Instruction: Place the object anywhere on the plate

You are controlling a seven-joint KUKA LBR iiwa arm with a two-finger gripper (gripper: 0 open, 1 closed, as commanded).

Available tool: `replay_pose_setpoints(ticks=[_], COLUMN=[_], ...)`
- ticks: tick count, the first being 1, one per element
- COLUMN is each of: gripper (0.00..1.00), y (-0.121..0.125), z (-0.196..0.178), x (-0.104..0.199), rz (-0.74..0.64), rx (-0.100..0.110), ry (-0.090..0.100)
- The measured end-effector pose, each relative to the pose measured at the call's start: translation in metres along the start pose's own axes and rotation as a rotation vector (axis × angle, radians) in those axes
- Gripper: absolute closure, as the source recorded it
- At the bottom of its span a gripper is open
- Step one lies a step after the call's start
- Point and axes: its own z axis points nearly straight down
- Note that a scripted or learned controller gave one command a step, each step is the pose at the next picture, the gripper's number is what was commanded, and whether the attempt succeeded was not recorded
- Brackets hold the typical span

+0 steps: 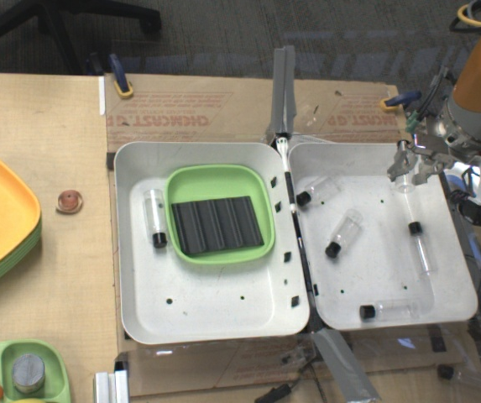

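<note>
While the green plate waits in the left bin, I count four clear vials in the right bin; my gripper hovers above its far edge, grip state unreadable. Picking comes next, I judge.

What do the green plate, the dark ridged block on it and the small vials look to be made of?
Green plate: probably moulded plastic, smooth with a soft sheen on its rim.
Dark ridged block: matte, perhaps rubber or foam; no highlights, parallel grooves.
Vials, such as the one beside the plate: clear plastic or glass, see-through bodies with black caps; which one is unclear.
</note>
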Motion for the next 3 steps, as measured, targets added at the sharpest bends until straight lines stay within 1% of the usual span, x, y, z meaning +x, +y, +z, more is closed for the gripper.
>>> replay_pose_setpoints(ticks=[1,2,3], gripper=[0.0,0.0,0.0], y=[0.0,-0.023,-0.058], z=[0.0,0.001,0.015], x=[0.0,-0.026,-0.042], rz=[0.0,0.101,0.127], rx=[0.0,0.002,0.002], ry=[0.0,0.002,0.001])
